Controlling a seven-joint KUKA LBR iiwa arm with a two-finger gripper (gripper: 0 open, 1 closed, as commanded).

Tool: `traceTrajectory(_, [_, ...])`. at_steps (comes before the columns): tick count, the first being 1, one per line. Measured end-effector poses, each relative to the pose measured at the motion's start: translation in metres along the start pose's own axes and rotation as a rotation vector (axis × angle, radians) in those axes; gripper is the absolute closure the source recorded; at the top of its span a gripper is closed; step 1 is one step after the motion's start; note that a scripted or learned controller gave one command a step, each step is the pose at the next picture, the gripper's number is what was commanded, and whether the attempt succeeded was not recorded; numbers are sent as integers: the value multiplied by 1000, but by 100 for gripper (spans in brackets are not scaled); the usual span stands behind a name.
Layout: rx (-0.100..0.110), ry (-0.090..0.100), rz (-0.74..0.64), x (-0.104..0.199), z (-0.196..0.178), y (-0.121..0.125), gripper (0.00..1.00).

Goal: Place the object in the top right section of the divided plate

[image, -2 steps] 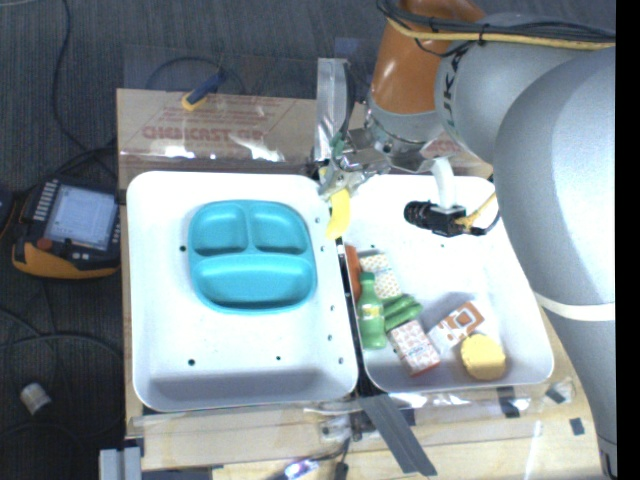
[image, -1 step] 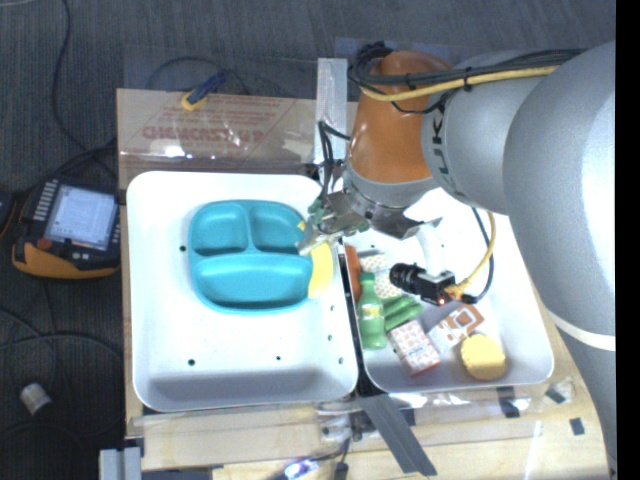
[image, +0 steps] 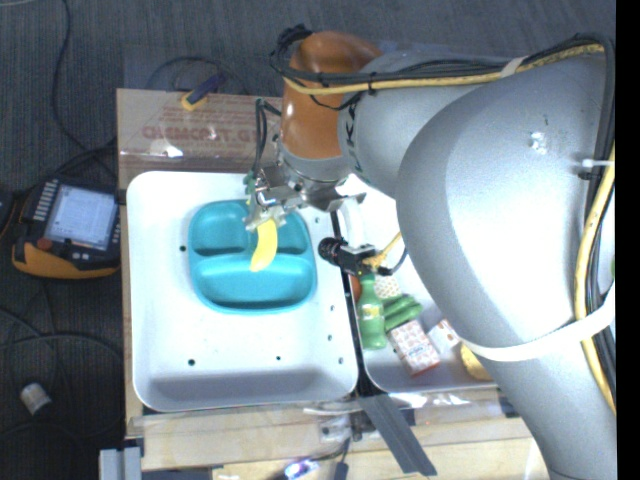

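Banana [image: 262, 248] is hanging from the gripper [image: 266, 214], fingers clamped on its top end, right over the blue divided plate [image: 225, 273] near the upper right section. Plate sits in the left white bin [image: 160, 358], and the right bin [image: 385, 376] has a green bottle [image: 373, 313] plus some small stuff I can't make out.

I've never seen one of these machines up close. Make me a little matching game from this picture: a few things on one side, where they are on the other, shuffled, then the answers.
Things:
1. yellow banana-shaped object
2. blue divided plate
3. green bottle
4. handheld screen unit

Places:
A. in the right bin, near the wall between the bins
B. on the floor, left of the bench
C. hanging from the gripper, over the plate
D. lying in the left bin

Pairs: 1-C, 2-D, 3-A, 4-B
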State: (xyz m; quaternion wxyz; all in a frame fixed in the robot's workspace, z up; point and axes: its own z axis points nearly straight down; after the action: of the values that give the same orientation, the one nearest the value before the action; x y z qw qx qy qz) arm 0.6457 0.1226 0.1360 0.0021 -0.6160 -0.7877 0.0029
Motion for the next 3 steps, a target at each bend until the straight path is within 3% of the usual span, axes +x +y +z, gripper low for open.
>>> traceTrajectory(1, [-1,-4,496,-35,-44,14,100])
traceTrajectory(2, [-1,-5,445,17,-58,27,100])
traceTrajectory(3, [-1,-5,896,55,-77,36,100])
